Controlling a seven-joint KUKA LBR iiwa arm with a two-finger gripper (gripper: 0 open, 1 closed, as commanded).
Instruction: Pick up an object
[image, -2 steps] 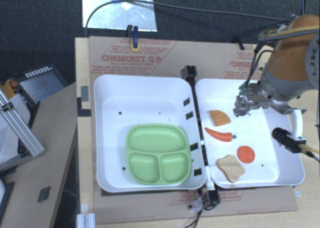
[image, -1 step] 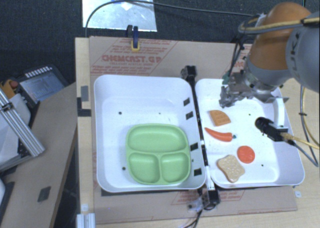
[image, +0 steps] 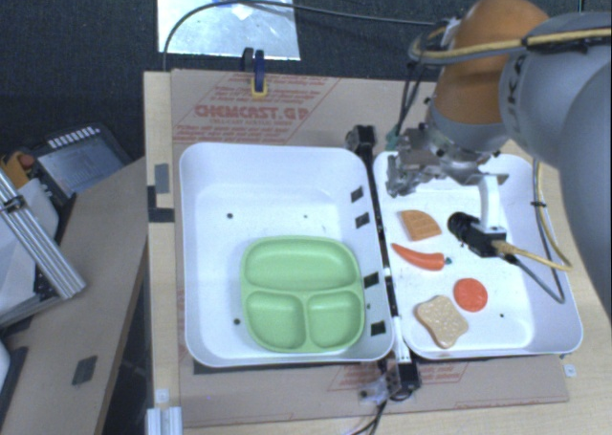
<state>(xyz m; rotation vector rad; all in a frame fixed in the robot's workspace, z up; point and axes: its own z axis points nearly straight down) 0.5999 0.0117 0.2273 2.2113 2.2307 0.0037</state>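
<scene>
Camera view, cardboard-topped bench, dark floor

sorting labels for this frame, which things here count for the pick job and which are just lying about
For the job:
gripper
orange cracker-shaped piece
red chilli-shaped piece
round red slice
tan bread-slice piece
right white bin

Lying about:
green three-compartment plate
left white bin
yellow clamp

A bench topped with a brown cardboard sheet printed in red lettering carries two shallow white bins side by side. The left bin and the right bin touch along a shared middle edge. A yellow and blue clamp grips the far edge of the cardboard.
</scene>
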